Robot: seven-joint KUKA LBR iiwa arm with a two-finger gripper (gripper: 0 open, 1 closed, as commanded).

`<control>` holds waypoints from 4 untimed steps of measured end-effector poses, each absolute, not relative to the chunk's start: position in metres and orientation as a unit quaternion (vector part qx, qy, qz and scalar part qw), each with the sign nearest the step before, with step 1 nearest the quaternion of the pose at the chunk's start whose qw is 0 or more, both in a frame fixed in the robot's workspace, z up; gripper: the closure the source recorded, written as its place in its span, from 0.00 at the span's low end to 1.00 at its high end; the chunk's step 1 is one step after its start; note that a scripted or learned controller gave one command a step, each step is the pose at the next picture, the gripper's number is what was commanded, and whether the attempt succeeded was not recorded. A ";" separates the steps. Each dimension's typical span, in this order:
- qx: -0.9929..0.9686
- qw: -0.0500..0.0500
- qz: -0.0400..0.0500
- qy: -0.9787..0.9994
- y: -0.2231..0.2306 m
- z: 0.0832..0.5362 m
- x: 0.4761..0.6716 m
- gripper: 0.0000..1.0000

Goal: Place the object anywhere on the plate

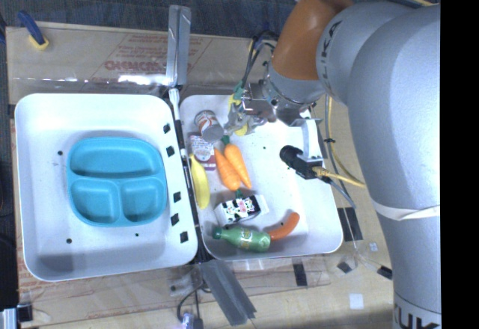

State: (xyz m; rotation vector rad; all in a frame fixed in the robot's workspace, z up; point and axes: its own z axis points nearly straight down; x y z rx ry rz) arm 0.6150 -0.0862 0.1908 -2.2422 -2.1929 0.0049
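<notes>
Hovering over the right bin's [329, 234] far end, the gripper [241, 114] looked mid-reach above the carrots [233, 164], grip state hard to tell, so next it needed a solid grab, then the blue plate [116, 178].

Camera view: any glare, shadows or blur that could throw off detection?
Camera view: glare streak along the left bin's top rim; soft shadow in its lower-left corner; blue plate evenly lit, sharp; arm looms large and soft, covering the right bin's upper right; end effector area cluttered, murky.
</notes>
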 end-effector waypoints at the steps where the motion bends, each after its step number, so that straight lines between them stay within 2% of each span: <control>1: -0.697 0.002 0.001 -0.718 -0.044 0.191 0.586 1.00; 2: -0.675 0.001 0.001 -0.738 -0.005 0.191 0.590 1.00; 3: -0.593 0.002 0.002 -0.805 0.049 0.191 0.575 1.00; 4: -0.594 0.002 0.002 -0.805 0.048 0.191 0.575 0.00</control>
